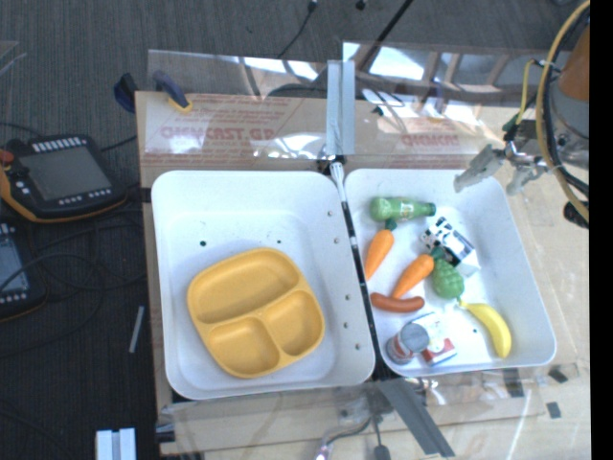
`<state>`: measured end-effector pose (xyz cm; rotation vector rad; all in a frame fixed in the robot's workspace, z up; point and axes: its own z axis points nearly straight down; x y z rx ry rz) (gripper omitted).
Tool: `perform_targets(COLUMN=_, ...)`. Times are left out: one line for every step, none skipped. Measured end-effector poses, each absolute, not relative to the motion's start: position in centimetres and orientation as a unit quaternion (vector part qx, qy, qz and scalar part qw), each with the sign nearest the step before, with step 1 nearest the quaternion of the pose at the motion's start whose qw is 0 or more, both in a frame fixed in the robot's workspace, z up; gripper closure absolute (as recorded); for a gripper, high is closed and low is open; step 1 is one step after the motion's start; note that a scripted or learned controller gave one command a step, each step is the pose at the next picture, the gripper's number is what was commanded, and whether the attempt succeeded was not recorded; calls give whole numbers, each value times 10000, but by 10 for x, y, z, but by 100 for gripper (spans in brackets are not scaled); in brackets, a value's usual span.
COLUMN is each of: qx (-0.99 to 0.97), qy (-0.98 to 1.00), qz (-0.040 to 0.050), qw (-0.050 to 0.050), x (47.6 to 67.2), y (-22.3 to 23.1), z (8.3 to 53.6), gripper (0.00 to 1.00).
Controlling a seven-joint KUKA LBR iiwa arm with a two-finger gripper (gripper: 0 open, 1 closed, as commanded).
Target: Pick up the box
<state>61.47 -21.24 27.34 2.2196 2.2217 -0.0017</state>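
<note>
I can see a big wooden worktop [536,405] with two shallow white bins on it, side by side. The left white bin [192,209] has a yellow plastic plate with three parts [254,310] in it. The right white bin [522,257] is full of small toys. The grey robot arm [573,113] comes in from the right, and its gripper [500,169] hangs over the far right corner of that bin. The thing to get, I think, is the little black and white box with a bit of blue [448,240]. It lies near the middle of the right bin, closer to the far side. A green toy broccoli [447,281] touches its near side, and an orange toy carrot [413,275] lies just beside it. A green plastic bottle [402,208] lies a little farther back. To do this well, I think the arm should move over the box, come straight down, and pinch its two free sides so it does not grab the broccoli too. The fingers [476,171] look spread apart. They hold nothing and touch nothing.
</note>
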Motion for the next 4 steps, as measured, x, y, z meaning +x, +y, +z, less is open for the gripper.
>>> perform_targets(qx=7028, qy=7113, qz=-10, qw=-13, x=553, y=-132, z=159, gripper=0)
perform_targets(qx=7993, qy=6010, qz=6, qw=9, x=495, y=-106, z=97, gripper=0)
perform_targets(qx=8000, qy=6000, qz=23, qw=64, x=518, y=-103, z=93, gripper=0)
perform_targets(qx=7991, qy=6012, qz=38, qw=96, x=517, y=-102, z=93, gripper=0)
